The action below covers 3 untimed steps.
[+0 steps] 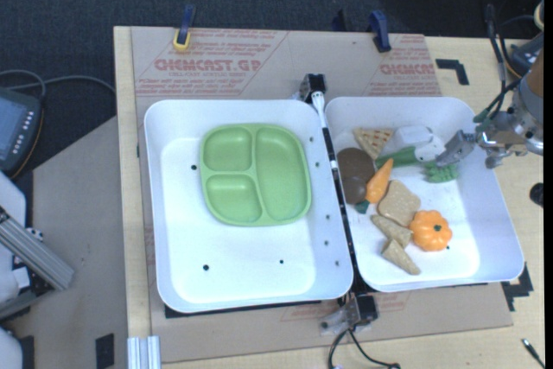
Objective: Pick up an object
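Note:
The right bin (488, 220) holds several toy foods: a waffle wedge (373, 139), a white piece (414, 136), a brown lump (352, 172), an orange carrot (380, 180), a green leafy piece (441, 173), tan bread slices (398, 204) and an orange pumpkin (430, 231). My gripper (452, 151) reaches in from the right and hangs low over the bin's upper right part. Its tip sits just above the green leafy piece and beside the white piece. Whether it touches either I cannot tell.
The left bin (173, 212) holds a green divided plate (256, 174). A black divider with a clamp (314, 87) runs between the bins. Blue and yellow clamps (183, 28) hold the cardboard at the back. The grey arm (518, 121) crosses the right bin's wall.

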{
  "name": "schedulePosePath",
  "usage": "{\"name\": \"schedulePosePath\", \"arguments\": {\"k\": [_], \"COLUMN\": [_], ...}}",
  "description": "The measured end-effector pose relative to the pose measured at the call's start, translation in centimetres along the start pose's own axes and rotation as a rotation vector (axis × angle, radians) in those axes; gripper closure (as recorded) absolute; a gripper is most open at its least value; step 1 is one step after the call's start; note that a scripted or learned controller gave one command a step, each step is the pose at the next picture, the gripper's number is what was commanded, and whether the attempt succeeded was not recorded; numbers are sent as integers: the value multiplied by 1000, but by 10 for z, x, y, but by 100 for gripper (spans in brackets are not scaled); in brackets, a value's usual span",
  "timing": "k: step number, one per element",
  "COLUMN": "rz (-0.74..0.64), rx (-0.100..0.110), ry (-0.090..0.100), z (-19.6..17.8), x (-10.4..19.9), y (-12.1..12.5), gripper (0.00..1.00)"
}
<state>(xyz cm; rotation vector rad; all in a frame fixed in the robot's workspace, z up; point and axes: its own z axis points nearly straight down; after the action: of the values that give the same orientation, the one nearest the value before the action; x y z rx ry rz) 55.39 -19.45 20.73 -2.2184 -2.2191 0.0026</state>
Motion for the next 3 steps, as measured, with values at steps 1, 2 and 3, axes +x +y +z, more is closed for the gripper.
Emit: {"name": "schedulePosePath", "arguments": {"k": [1,2,3], "rz": [0,0,1], "rx": [1,-1,-5], "ry": [0,0,-1], "z": [57,119,119], "x": [-8,-5,-6], "y": [3,-1,0], "gripper": [0,0,0]}}
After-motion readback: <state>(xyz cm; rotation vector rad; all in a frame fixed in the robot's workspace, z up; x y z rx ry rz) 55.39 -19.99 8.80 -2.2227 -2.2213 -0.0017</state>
